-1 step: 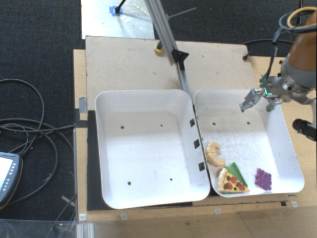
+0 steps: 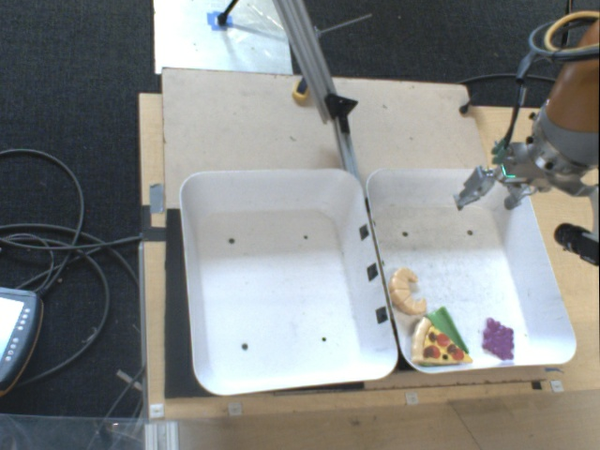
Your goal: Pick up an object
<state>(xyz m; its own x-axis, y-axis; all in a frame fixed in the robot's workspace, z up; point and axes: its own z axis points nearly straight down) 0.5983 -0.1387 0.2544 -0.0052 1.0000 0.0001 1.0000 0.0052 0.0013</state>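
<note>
You had three small toys in the right bin (image 2: 534, 251): a pizza slice (image 2: 439, 342), a croissant (image 2: 407, 292), purple grapes (image 2: 499, 338). They looked light and stiff; take the croissant across its middle. The pincer (image 2: 489, 188) hovered apart, holding nothing.

No legible text, label, brand, number or sign found anywhere in the frame. The tablet-like device (image 2: 13, 334) at the left edge shows a lit screen, but its content is too small to read. The blue tape mark (image 2: 217, 20) on the pale sheet at upper left carries no lettering. The small dark tabs (image 2: 372, 272) along the seam between the two bins bear no readable marks. The toy pizza slice (image 2: 438, 345) at lower right is unlettered.
</note>
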